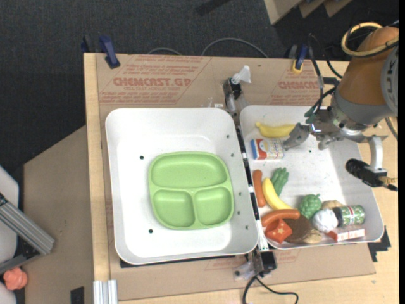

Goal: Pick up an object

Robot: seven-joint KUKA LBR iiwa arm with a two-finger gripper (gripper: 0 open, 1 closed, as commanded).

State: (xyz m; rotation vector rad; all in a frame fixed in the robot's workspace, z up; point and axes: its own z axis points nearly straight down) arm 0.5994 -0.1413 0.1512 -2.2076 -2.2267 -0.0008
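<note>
1. The hand (312,133) hangs over the upper part of the right bin (373,198), at the right of the frame – whether its fingers are wide or narrow I cannot tell, and nothing shows between them
2. A yellow banana (276,130) lies just left of the hand, with a small carton (266,149) below it
3. Lower in that bin sit a second banana (273,194), a green broccoli (309,205) and a can (350,216) – crowded together
4. The left bin (123,170) holds a green divided plate (190,189) at its middle
5. Both bins rest on the counter (98,113)
</note>
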